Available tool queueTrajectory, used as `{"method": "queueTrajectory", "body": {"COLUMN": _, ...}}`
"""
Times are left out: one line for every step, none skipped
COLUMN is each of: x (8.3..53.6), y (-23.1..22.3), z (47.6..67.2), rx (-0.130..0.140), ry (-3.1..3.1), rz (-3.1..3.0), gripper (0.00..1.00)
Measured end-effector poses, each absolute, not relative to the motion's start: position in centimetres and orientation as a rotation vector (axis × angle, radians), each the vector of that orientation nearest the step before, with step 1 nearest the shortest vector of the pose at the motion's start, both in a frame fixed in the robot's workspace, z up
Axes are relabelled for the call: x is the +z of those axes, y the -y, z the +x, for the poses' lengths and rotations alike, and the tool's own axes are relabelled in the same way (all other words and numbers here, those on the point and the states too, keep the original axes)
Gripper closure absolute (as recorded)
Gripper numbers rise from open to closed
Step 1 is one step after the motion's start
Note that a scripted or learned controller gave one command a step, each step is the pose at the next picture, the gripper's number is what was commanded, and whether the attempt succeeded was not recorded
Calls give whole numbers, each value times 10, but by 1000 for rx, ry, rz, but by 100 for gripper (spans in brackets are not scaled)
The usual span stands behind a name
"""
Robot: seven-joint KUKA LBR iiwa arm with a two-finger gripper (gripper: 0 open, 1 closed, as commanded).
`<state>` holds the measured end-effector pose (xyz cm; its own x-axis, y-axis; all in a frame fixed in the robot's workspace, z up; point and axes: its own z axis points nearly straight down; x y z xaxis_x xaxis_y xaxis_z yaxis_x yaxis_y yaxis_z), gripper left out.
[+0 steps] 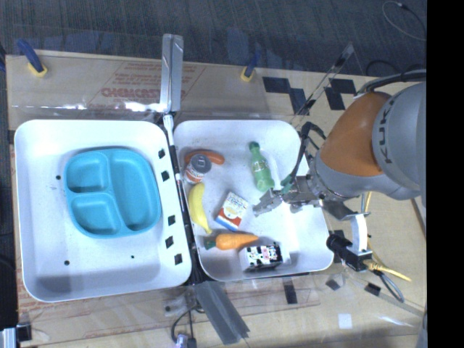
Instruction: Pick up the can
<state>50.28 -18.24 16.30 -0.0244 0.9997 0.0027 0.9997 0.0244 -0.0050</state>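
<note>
Nearest the camera, along the front wall of the right bin [308,265], lies a small black-and-white patterned box [262,255], and just behind it a carrot [233,242] lies crosswise with its green end toward the divider between the bins. A little farther back sits a small carton [233,210] with a white, red and orange face, and to its left a banana [197,205] runs lengthwise close to the bin's left wall.

My end effector [270,200] hangs over the middle of this bin, to the right of the carton and just below the green bottle [259,167]; its fingers look slightly spread and nothing sits between them. My arm, grey with its orange band [351,142], comes in over the bin's right wall.

The can [196,168] stands upright near the bin's left wall, just past the top of the banana, its grey lid facing up (well apart from my end effector, with the carton between us). Touching or nearly touching its far side lies an orange-red sausage-shaped item [206,156].

In the left bin [43,267] a blue divided plate [113,191] with three compartments rests near the middle.

Farthest back, the table [87,78] carries a clear sheet with reversed red printing.
</note>
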Motion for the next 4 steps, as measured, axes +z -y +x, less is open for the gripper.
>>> {"method": "queueTrajectory", "body": {"x": 90, "y": 119, "z": 502, "rx": 3, "ry": 2316, "rz": -2117, "gripper": 0}}
{"method": "queueTrajectory", "body": {"x": 91, "y": 126, "z": 569, "rx": 3, "ry": 2147, "rz": -2289, "gripper": 0}}
{"method": "queueTrajectory", "body": {"x": 91, "y": 155, "z": 536, "rx": 3, "ry": 2196, "rz": -2241, "gripper": 0}}
{"method": "queueTrajectory", "body": {"x": 153, "y": 178, "z": 582, "rx": 3, "ry": 1970, "rz": -2443, "gripper": 0}}
